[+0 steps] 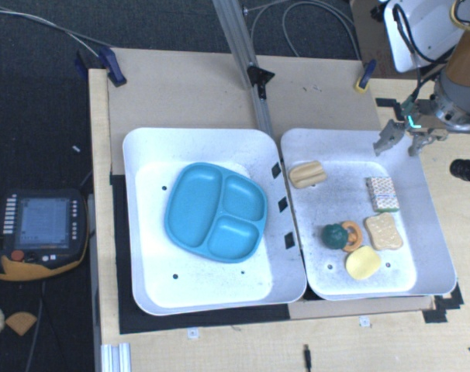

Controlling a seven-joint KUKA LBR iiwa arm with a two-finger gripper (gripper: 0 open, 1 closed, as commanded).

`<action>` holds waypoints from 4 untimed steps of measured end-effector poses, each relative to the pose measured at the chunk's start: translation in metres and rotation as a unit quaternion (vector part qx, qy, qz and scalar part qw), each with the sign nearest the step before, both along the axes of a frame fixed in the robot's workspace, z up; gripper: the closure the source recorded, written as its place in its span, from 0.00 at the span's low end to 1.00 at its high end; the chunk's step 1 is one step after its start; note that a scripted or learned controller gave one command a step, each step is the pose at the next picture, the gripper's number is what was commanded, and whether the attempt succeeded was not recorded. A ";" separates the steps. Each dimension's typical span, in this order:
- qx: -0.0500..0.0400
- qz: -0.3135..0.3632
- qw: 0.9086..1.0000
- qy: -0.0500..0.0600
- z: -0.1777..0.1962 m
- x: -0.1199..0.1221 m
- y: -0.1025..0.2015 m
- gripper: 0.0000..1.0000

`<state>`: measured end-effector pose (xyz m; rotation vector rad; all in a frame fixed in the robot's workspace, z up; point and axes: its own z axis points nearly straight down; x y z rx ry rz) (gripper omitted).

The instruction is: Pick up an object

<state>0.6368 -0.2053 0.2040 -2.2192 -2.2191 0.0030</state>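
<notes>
Gripper [400, 138] hangs with fingers apart, holding nothing, over the right white bin's [433, 215] far rim; the yellow rounded toy [363, 264] looks light and smooth, perhaps slippery. I would take it across its narrow middle.

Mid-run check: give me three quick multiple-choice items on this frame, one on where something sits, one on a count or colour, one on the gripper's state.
1. Where is the blue divided plate?
A. left bin
B. right bin
C. on the bare bench

2. How many loose items lie in the right bin?
A. two
B. five
C. eight

3. What is the gripper doing?
A. clamped on the yellow piece
B. pressed onto the plate
C. open, holding nothing, at the right bin's far right corner

Answers:
1 A, the plate lies inside the left bin.
2 B, a tan roll, a patterned block, a toast-like piece, a yellow piece and a green-and-orange toy.
3 C, its fingers are spread with nothing between them.
</notes>
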 end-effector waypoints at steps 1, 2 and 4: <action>0.000 0.000 1.000 -0.002 0.002 0.001 0.000 0.00; 0.000 0.001 1.000 0.000 -0.039 0.001 0.001 0.00; -0.001 0.001 1.000 -0.003 -0.119 0.009 0.001 0.00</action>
